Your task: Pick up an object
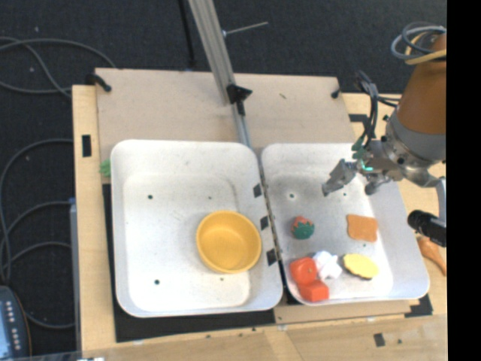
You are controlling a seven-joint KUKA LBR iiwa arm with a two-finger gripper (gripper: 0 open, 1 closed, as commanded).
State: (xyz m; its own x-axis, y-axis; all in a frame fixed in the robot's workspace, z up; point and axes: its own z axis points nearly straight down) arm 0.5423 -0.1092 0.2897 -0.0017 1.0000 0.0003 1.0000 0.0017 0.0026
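The robot's metal claw point(353, 182) is spread wide with nothing in it, up over the right white bin point(301, 173). Below it sit a small green and red ball point(303, 228) and a flat orange piece point(361, 227)

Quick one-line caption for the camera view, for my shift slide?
Open gripper above the right bin beside small toys; yellow bowl in the left bin.

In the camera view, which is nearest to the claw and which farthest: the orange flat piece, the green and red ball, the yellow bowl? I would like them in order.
Measured from the claw:
1. Orange flat piece, right bin, just below the claw.
2. Green and red ball, right bin, lower left of the claw.
3. Yellow bowl, left bin, clearly the farthest.
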